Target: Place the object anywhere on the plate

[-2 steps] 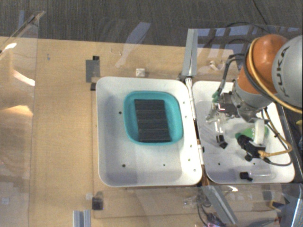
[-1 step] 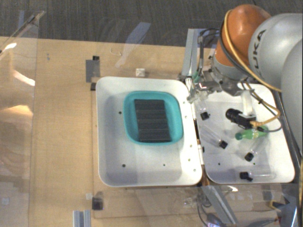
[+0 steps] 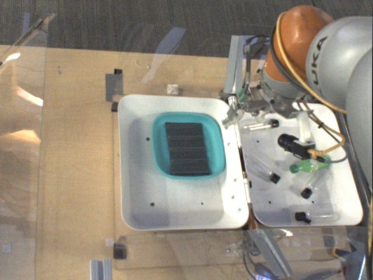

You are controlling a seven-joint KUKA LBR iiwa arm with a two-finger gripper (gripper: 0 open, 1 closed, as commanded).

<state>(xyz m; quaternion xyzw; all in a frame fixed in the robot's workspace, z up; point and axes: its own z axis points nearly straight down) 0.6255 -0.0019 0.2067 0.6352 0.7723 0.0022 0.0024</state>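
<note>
A black block [image 3: 186, 149] is being borne by the plate [image 3: 217, 150], left of the gripper [image 3: 233, 107], whose opening cannot be told; placing seems done.

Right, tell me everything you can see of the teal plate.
The plate is teal, a rounded rectangle with a raised rim and a shallow floor, and it looks like smooth plastic. It lies flat in the left bin, in the far half and close to the wall next to the right bin. A dark ribbed slab lies on it, slightly askew, covering most of its floor. Apart from the slab and the bin floor, nothing appears to touch it.
</note>
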